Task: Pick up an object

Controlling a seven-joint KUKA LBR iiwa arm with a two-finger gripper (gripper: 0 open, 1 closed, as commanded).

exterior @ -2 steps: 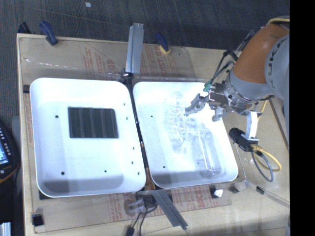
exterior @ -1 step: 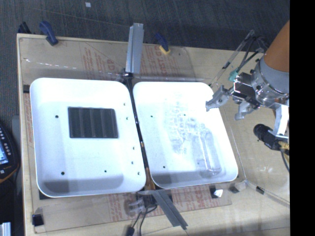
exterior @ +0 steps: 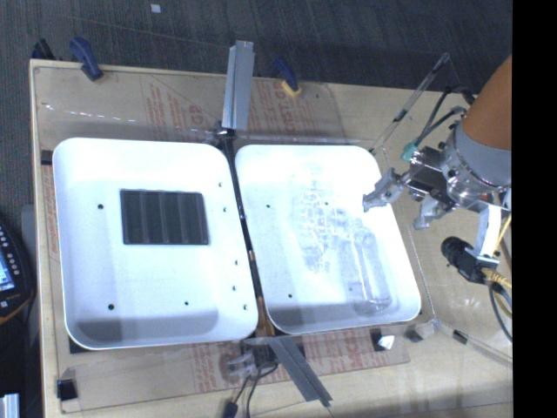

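Clear plastic bottle [exterior: 370, 273] lay in right white bin [exterior: 261, 233] | claw [exterior: 402, 203] spread apart, empty, at rim | risk: slick bottle could slip.

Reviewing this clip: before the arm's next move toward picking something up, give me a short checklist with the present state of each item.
1. Something to pick in the right bin: ok, clear plastic objects lie in its middle, hard to tell apart.
2. Left bin contents: ok, one dark ribbed rectangular object lies flat.
3. Hand position: not ok for grasping, it sits at the right bin's right rim, beside the clear objects, not over them.
4. Hand carrying anything: ok, nothing seen between its fingers.
5. Finger opening: cannot tell.
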